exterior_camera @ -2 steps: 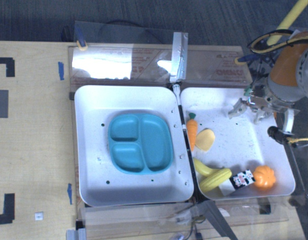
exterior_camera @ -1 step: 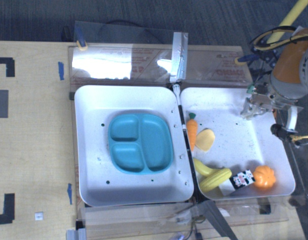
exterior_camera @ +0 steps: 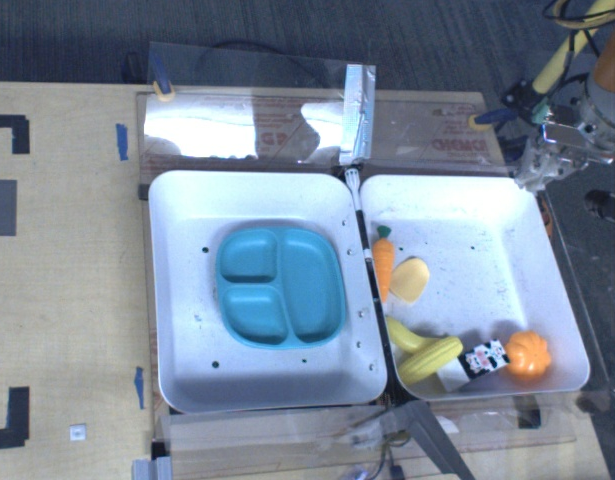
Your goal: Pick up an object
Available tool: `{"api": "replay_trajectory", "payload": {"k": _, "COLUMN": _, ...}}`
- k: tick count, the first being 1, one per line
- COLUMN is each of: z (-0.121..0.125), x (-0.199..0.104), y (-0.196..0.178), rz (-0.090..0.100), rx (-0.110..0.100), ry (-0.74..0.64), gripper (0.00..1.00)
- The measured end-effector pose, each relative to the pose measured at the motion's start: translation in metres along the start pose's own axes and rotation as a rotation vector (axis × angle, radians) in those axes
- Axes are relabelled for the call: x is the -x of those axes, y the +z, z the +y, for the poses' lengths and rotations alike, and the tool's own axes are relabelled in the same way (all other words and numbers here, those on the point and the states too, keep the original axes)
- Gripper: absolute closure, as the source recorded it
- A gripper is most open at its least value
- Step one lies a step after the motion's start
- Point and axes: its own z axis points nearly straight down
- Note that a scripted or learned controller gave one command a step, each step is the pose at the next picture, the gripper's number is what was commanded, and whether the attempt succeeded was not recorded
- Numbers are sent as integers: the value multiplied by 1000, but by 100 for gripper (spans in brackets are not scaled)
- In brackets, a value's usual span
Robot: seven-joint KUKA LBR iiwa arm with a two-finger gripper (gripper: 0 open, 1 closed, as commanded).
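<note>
Nearest my camera, along the front wall of the right bin (exterior_camera: 507, 203), I log a row of small objects: a yellow banana (exterior_camera: 423, 353), then a black-and-white toy (exterior_camera: 485, 359) just beside it, then an orange pumpkin (exterior_camera: 528, 354) touching the toy's right end. Further back, against the bin's left wall, a carrot (exterior_camera: 384, 266) lies lengthwise with its green top pointing away from me, and a pale yellow piece (exterior_camera: 409, 279) rests against its right side. None of these is lifted; all sit on the bin floor. Left bin (exterior_camera: 177, 268) carries a teal divided plate (exterior_camera: 281, 285), three compartments, lying flat near the bin's middle. Behind both bins I see a clear plastic sheet (exterior_camera: 247, 118) with a taped metal strip (exterior_camera: 358, 113) standing over the seam between them. The gripper (exterior_camera: 553, 153) sits at the far right, outside the right bin's back corner, well apart from every object. I cannot tell how the jaws stand from here, the wrist hardware and cables crowd the spot, and I see nothing held. Bench (exterior_camera: 57, 268) to the left is bare wood with black corner marks.
</note>
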Motion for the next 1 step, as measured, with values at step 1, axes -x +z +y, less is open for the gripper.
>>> {"api": "replay_trajectory", "payload": {"k": 1, "z": -13, "x": 11, "y": -87, "rz": 0, "rx": -9, "ry": 29, "gripper": 100}}
